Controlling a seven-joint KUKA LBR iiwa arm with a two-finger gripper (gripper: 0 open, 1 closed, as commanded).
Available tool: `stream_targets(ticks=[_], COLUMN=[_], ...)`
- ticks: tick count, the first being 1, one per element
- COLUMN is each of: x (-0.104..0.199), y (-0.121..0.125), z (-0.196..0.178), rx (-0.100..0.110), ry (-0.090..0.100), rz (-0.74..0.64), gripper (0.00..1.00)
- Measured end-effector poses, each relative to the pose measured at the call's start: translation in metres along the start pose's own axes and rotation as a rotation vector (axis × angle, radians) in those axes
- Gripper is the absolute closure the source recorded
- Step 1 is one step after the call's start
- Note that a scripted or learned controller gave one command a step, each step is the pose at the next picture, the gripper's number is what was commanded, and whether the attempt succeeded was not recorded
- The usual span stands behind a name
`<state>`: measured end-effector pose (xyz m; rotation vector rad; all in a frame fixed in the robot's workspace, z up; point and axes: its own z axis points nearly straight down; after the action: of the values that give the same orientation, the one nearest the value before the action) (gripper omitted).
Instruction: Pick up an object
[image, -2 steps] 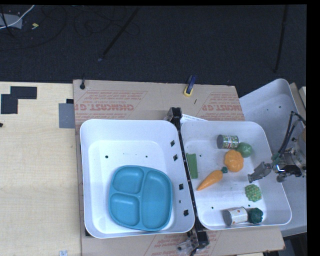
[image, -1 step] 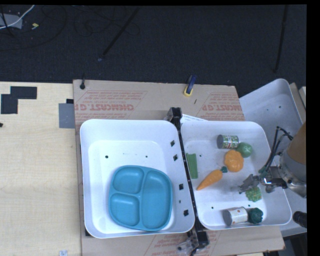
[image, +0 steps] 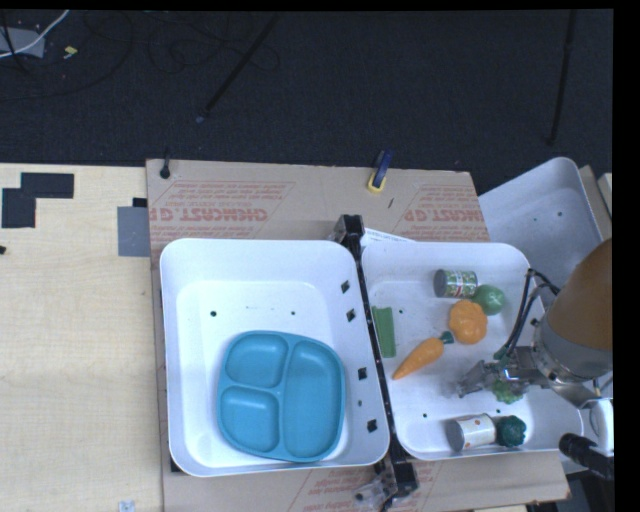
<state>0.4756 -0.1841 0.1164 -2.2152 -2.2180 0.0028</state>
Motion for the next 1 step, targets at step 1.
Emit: stream_targets(ticks=[1], x=[0.0016], y=[0.0020], z=[0.0265], rx=[-0.008], ry=[-0.003], rz=[0.001], gripper=[0.00])
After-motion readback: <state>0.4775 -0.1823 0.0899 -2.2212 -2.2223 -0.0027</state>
